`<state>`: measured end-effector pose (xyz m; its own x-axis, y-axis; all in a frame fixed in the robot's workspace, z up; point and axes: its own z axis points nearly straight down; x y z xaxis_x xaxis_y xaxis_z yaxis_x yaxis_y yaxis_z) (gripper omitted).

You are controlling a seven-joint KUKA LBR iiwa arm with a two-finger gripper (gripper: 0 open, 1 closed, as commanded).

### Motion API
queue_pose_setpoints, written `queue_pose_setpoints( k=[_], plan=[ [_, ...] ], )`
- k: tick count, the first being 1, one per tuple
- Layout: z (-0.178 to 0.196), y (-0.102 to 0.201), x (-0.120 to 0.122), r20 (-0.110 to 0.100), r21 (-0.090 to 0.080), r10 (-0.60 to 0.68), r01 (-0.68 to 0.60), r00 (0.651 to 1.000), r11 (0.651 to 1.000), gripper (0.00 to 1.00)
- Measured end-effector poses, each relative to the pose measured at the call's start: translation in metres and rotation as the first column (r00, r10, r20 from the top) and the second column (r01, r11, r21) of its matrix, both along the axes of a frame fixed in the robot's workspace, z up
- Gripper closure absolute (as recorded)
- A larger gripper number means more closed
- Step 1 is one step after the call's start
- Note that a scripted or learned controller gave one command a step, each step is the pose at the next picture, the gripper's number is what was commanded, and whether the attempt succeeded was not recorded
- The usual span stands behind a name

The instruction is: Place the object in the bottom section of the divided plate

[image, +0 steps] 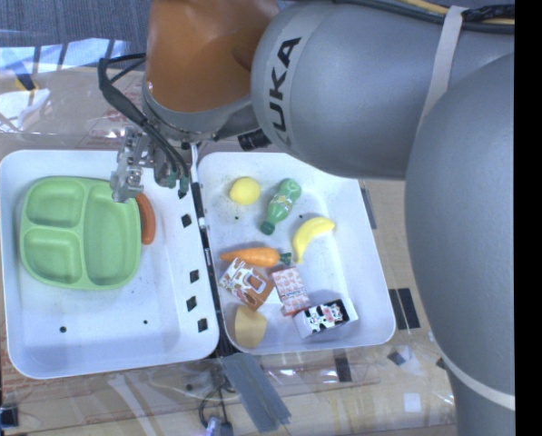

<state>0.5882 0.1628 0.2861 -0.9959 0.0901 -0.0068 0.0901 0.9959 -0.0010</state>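
The green divided plate [78, 233] lies in the left bin [89, 343], with two small sections on its left and one large section on its right. An orange-red sausage [146, 220] sits upright along the plate's right rim, just outside it. My gripper [128, 178] hangs over the plate's upper right corner, and its lower end reaches down close to the sausage's top end. The view is too coarse to show whether it touches the sausage. The orange wrist band and grey arm rise above it.
The right bin [366, 271] holds a lemon [244, 191], a green bottle [280, 204], a banana [310, 236], a carrot [252, 256], several small cartons [325, 317] and a tan piece [250, 326]. The bins' shared rim [198, 243] runs right of the sausage.
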Motion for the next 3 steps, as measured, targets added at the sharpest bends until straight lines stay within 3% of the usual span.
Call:
queue_pose_setpoints(
  k=[1,2,3],
  plan=[
    [0.0,0.0,0.0,0.0,0.0,0.0,0.0,1.0,1.0,0.0],
    [0.011,0.0,0.001,0.004,0.0,0.001,-0.001,1.0,1.0,1.0],
    [0.011,0.0,0.001,0.004,0.0,0.001,-0.001,1.0,1.0,0.0]
  ],
)
